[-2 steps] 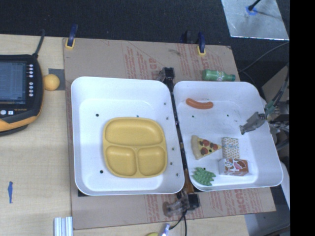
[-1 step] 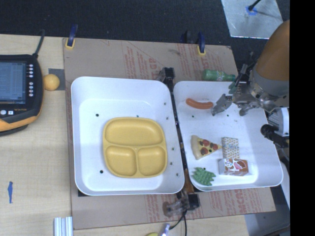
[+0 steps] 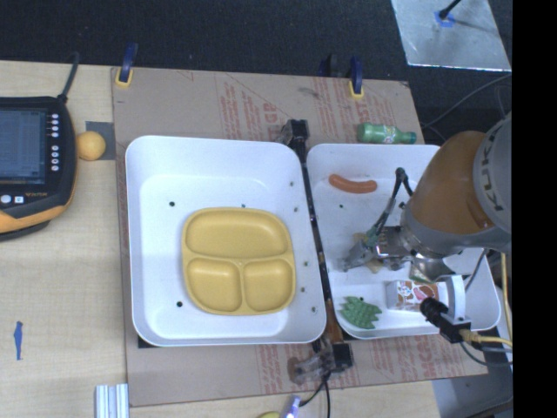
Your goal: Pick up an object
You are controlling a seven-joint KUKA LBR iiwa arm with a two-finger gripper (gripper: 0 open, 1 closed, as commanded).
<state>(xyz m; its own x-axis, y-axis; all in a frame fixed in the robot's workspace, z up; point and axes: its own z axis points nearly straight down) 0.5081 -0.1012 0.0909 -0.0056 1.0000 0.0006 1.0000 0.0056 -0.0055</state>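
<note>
My gripper point(image 3: 364, 254) hangs low in the right bin point(image 3: 335, 225), near its middle, with the orange-banded wrist above and to the right of it. A red-brown sausage point(image 3: 352, 183) lies near the bin's far side, apart from the gripper. A green leafy toy point(image 3: 359, 312) rests at the near left corner of that bin. A small white carton with a red and white label point(image 3: 409, 294) lies just right of the leafy toy, partly under the arm. I see nothing between the fingers.
The left bin point(image 3: 148, 233) holds a yellow divided plate point(image 3: 238, 259). A green bottle point(image 3: 385, 133) lies on the cardboard behind the right bin. A tablet-like pendant point(image 3: 30, 164) and an orange ball point(image 3: 90, 144) sit on the bench at left.
</note>
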